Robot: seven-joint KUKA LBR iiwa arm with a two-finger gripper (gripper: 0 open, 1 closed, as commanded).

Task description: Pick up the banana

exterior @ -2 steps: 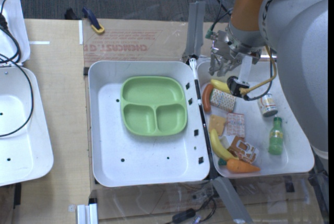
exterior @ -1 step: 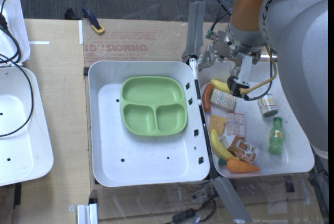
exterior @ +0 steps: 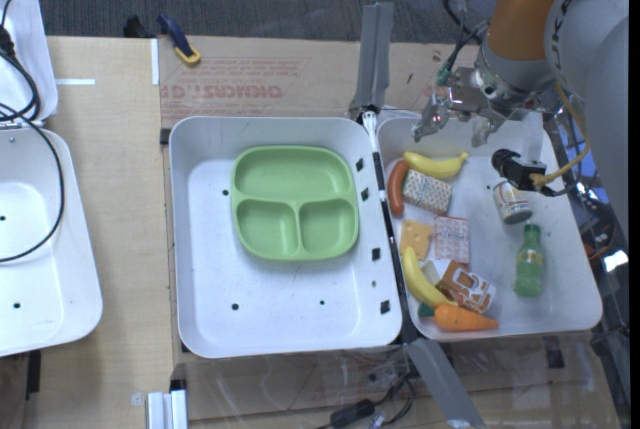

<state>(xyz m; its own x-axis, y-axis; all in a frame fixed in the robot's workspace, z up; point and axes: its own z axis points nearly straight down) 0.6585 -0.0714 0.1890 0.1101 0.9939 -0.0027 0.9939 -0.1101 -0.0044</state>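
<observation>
The gripper (exterior: 458, 124), fingers spread and holding nothing, hovers at 12 o'clock of the banana (exterior: 435, 163) in the right bin (exterior: 566, 317).

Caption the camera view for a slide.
Gripper hovers open above a banana in the right bin; green tray sits left.

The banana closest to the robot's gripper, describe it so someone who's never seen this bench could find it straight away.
Look in the right-hand white bin, the one crowded with groceries, not the bin with the green tray. Near its far edge, just below the gripper, a yellow banana lies crosswise above a printed packet. The other banana lies lengthwise near the front, by the carrot.
</observation>
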